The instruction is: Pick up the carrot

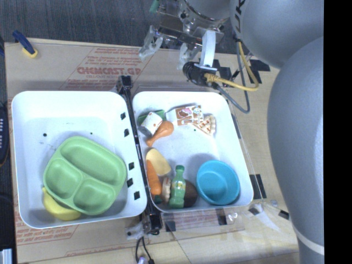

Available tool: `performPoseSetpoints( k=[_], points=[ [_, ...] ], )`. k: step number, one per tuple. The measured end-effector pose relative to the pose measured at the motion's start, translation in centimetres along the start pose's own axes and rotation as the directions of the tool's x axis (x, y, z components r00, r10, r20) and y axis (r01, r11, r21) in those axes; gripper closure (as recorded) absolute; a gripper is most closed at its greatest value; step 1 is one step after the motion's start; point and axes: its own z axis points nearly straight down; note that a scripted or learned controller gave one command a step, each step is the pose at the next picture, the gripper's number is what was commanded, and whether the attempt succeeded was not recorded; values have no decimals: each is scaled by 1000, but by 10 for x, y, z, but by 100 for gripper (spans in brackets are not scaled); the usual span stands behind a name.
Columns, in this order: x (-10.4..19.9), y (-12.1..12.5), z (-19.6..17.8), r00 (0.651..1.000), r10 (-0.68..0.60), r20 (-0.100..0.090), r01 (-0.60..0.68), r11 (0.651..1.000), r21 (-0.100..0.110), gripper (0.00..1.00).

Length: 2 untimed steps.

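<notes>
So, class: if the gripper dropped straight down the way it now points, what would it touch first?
Probably the cardboard behind the right bin. The gripper hangs past the bin's far rim, well short of the carrot. Depth is unclear from this slanted view.

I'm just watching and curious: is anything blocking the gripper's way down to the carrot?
Nothing lies over the carrot, so it is open from above. It is crowded, though: the bin wall on one side, a green bottle close on the other. The gripper hangs beyond the bin's far edge.

My robotics lab: two white bins [33, 106] taped to a cardboard-covered bench [82, 65], the arm [286, 32] cabled at 1 o'clock.
</notes>
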Motion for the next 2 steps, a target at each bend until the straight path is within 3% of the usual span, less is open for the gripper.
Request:
performPoseSetpoints(
  k=[1,2],
  points=[
    [42,-2,27,951,310,7,-310,951,10,0],
    [72,-10,-137,930,367,-7,-367,930,-3,0]
  ],
)
